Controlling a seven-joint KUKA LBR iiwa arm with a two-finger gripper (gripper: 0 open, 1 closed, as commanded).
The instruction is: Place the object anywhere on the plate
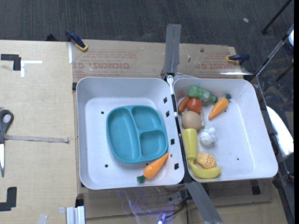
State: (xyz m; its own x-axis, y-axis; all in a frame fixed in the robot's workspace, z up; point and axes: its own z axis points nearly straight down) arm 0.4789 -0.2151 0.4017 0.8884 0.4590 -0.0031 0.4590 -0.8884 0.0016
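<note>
Camera view, looking down on two white bins set side by side on the table (37, 101). The left bin (88, 125) holds a teal plate (124, 136) with three compartments, lying flat near the bin's middle. Bare white floor runs along the plate's left, upper and lower edges. An orange carrot (156, 165) with a green top lies aslant at the plate's lower right corner. Its tip rests against or just over the plate's rim, and its green end points toward the bin's near wall. Whether the tip lies inside the rim cannot be told.

The right bin (247, 143) has its things crowded along the left wall:
- a green vegetable (203, 94)
- a red piece (194, 105)
- a second carrot (218, 107)
- a brown round piece (191, 120)
- a white bulb (208, 136)
- a yellow cylinder (189, 141)
- a corn cob (206, 160)
- a banana (204, 172)

The bin's right half is bare floor.

Scissors (3, 129) lie at the table's left edge, well apart from the bins. Two blue clamps (77, 40) grip the cardboard behind the bins. Whether the jaws are wide or narrow cannot be told.
</note>
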